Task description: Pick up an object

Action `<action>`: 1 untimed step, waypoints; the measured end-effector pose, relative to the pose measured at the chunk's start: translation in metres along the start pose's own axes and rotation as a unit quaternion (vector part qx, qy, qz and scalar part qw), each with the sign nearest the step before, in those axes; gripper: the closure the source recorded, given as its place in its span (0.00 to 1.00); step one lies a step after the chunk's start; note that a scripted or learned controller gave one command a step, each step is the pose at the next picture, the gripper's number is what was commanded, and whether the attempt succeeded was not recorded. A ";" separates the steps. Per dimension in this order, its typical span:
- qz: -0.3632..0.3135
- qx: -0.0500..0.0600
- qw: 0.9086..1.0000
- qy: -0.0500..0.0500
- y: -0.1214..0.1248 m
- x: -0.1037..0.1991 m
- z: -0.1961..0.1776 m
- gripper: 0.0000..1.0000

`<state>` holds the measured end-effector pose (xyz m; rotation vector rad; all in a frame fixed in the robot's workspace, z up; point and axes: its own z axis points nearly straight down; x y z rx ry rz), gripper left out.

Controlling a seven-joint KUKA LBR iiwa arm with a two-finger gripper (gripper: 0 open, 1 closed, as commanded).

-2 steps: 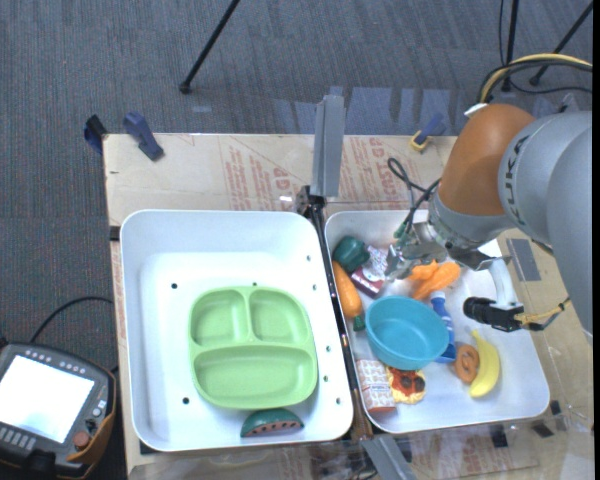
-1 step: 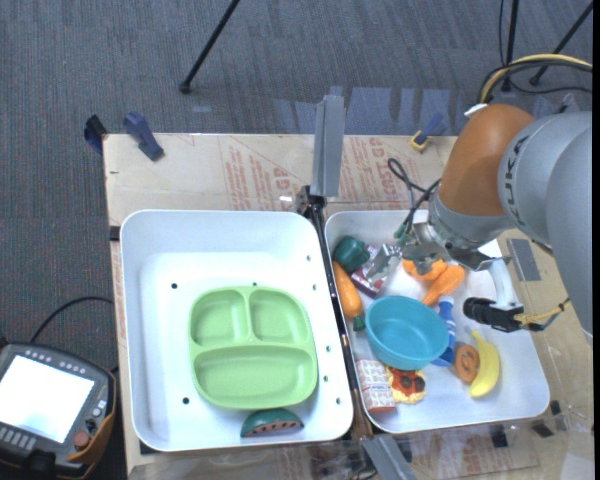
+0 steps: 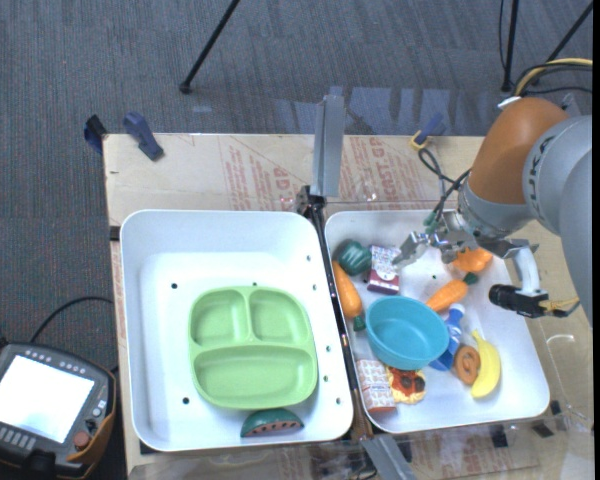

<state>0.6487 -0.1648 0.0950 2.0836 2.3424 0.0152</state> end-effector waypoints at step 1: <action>-0.036 0.006 0.999 0.001 -0.081 -0.037 0.005 0.00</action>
